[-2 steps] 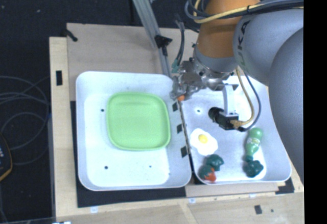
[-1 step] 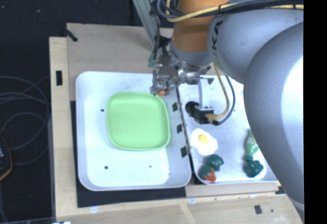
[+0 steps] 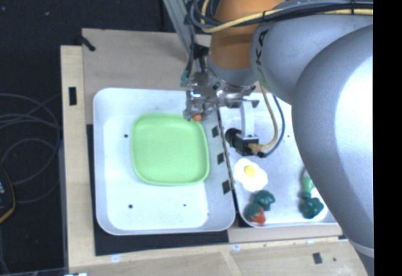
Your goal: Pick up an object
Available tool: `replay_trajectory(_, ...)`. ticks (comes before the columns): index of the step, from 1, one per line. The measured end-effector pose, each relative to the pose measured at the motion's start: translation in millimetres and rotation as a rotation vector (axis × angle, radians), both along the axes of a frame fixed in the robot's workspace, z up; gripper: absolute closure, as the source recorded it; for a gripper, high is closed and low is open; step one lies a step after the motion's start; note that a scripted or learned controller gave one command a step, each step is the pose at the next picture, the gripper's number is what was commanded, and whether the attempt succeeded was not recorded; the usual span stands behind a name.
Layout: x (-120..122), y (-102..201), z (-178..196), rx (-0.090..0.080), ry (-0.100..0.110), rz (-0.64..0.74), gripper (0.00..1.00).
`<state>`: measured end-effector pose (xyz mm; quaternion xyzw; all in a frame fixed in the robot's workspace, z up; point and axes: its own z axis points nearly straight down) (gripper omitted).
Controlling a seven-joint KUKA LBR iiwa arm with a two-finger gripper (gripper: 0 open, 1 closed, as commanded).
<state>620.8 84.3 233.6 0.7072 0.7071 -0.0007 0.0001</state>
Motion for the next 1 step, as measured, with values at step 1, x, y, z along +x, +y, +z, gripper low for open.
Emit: replay_trajectory(1,0.2,-0.1,1.0,0.000,-0.001,0.000,0.00)
